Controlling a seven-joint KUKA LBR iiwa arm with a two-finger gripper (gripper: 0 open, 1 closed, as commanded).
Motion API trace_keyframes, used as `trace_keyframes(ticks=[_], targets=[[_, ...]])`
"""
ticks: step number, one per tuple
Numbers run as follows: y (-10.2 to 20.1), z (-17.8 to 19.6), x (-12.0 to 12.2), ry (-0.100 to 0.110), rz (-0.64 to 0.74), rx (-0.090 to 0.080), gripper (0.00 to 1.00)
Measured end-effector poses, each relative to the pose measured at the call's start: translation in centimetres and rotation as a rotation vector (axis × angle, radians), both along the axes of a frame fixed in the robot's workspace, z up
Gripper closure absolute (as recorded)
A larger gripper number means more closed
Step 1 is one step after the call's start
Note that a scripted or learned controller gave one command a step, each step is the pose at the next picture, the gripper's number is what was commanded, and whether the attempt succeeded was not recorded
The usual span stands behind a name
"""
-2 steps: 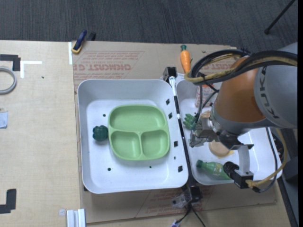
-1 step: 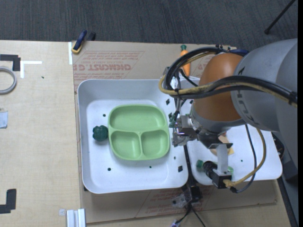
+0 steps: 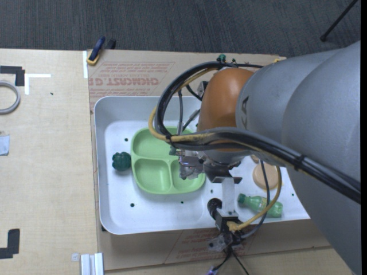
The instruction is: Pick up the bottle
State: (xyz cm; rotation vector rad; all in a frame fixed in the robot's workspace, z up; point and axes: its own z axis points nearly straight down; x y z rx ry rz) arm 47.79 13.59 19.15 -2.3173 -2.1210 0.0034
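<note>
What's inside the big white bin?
In the white bin lie a green divided plate, a dark green toy and a green bottle. The arm covers part of it.

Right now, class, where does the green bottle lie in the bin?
In the camera view the green bottle lies on its side near the white bin's lower right corner, right of the green divided tray, just below a tan round object, partly behind the arm's cables.

Crowded right half, open left strip in the bin

The arm (image 3: 269,119) and its cables (image 3: 229,136) overhang the green divided tray (image 3: 152,165) and bottle (image 3: 261,204); bare floor of the bin (image 3: 114,205) lies around the small dark green object (image 3: 121,161).
</note>
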Motion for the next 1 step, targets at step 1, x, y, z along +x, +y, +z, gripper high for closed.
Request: trace_keyframes(ticks=[1], targets=[[6.72,3.89,-0.06,0.0,0.127,0.0,1.0]])
